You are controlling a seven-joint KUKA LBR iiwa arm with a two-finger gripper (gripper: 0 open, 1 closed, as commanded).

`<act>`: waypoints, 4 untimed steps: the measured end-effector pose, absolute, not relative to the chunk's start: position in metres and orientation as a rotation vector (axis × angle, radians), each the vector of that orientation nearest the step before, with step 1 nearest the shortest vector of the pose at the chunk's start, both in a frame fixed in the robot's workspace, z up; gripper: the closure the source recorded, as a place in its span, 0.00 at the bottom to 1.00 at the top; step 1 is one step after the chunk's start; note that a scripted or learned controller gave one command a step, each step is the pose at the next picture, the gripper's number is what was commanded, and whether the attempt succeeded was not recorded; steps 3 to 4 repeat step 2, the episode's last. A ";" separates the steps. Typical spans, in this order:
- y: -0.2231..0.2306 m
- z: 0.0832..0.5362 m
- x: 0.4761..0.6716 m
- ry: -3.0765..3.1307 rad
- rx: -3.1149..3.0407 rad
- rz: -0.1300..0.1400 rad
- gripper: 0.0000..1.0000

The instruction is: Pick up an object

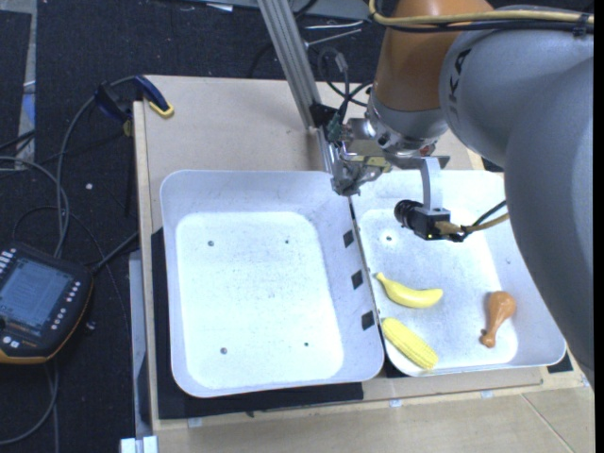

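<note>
A pale wooden worktop (236,121) carries two white bins. The left bin (255,291) sits beside the right bin (528,338), which holds a banana (410,293), corn cob (409,343) and drumstick (495,316). The arm bends down from the right, its gripper (351,179) above the bins' shared rim; its state is unclear.

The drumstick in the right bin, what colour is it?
Orange-brown; the drumstick shows best in the camera view.

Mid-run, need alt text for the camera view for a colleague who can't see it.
The grey arm's gripper hovers over the far edge between two white bins. The right bin holds a banana, a corn cob and a toy drumstick.
</note>
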State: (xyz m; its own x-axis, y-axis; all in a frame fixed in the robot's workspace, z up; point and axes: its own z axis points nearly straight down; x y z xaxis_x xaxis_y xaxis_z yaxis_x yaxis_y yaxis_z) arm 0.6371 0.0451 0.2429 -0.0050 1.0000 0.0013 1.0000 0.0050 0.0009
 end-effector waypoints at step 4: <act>0.089 0.245 0.650 -2.222 -2.221 0.000 0.00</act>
